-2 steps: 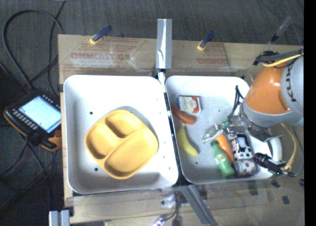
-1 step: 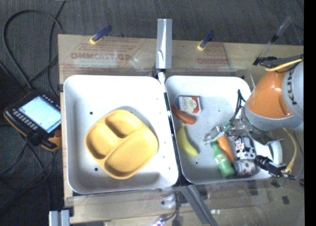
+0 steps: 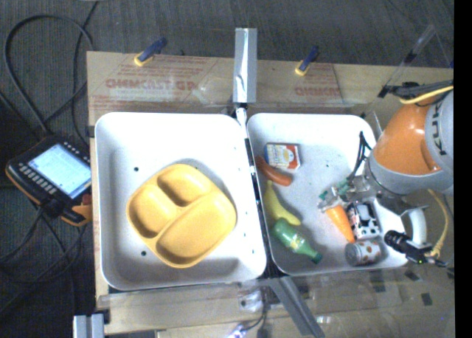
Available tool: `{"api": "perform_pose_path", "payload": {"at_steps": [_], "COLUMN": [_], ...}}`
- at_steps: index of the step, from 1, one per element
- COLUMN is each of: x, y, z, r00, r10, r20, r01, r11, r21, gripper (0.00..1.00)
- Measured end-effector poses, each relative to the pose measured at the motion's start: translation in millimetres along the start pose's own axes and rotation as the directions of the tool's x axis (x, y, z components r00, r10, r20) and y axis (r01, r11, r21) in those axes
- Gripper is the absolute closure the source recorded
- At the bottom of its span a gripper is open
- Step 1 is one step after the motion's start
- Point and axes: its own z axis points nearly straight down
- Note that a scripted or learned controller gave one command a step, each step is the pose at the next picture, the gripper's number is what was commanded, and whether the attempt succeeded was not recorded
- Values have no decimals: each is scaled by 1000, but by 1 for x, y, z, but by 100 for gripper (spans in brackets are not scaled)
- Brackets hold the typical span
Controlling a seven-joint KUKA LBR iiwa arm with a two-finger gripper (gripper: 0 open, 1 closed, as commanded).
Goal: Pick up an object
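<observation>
The right bin (image 3: 310, 126) holds several objects. A small orange and white carton (image 3: 282, 155) lies at the back. A reddish sausage (image 3: 274, 174) sits just in front of it, then a yellow banana (image 3: 281, 208) and a green bottle (image 3: 296, 240). An orange carrot (image 3: 338, 221) with a green top lies at the right, and a grey can (image 3: 364, 252) lies near the front right corner. My gripper (image 3: 360, 215) is low in this bin, right beside the carrot and just behind the can. The arm's orange band (image 3: 402, 141) hangs above it.
The left bin (image 3: 118, 145) holds a yellow divided plate (image 3: 181, 214). A metal post (image 3: 245, 63) stands behind the wall between the bins. A handheld pendant (image 3: 53, 174) lies off the bench at the left. Cables run by the right bin's front right corner (image 3: 413, 248).
</observation>
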Motion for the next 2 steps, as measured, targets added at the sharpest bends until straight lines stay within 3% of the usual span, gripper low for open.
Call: {"api": "perform_pose_path", "payload": {"at_steps": [1,2], "x": [13,-15], "y": [75,99], "z": [-13,-47], "r00": [993,997], "r10": [118,80], "r20": [-1,-1], "r01": [-118,-79], "r11": [993,997], "r21": [21,20], "gripper": [100,100]}}
